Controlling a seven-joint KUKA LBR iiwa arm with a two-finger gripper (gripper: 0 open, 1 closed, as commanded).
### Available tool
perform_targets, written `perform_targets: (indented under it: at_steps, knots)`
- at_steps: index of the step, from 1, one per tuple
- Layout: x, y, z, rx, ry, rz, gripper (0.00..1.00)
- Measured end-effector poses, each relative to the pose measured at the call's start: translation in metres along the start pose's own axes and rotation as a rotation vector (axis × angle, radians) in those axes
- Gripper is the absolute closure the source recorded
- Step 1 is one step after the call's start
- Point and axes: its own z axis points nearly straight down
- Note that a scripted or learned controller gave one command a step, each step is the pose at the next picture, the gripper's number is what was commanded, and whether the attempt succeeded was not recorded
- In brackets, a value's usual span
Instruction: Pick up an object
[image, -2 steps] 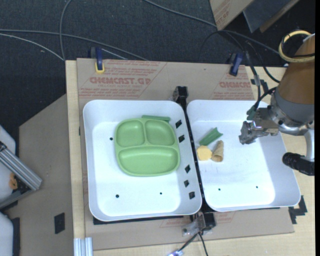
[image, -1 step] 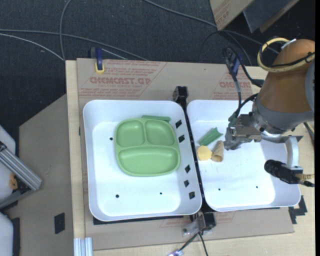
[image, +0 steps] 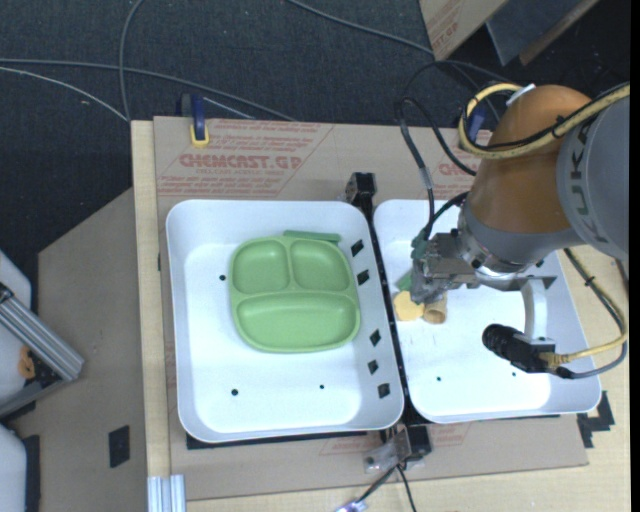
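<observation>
The arm (image: 530, 170) hangs over the right bin (image: 500, 395), so the step in hand looks like a descent onto a target; it goes best if the gripper (image: 432, 278) drops straight down, centred before closing, clear of the bin's left wall. A small yellowish object (image: 415, 311) lies in that bin just below the gripper, near the left wall; whether it is held, I cannot tell.

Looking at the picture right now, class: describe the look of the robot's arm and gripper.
The arm is grey and rounded, with a broad orange band above the wrist. Black and yellow cables loop around it. The gripper is a small, grey metal assembly.
</observation>
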Motion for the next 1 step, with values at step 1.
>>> perform_targets:
  at_steps: [1]
  knots:
    - [0.0625,-0.0089,-0.0012,-0.001,0.0,-0.002,1.0]
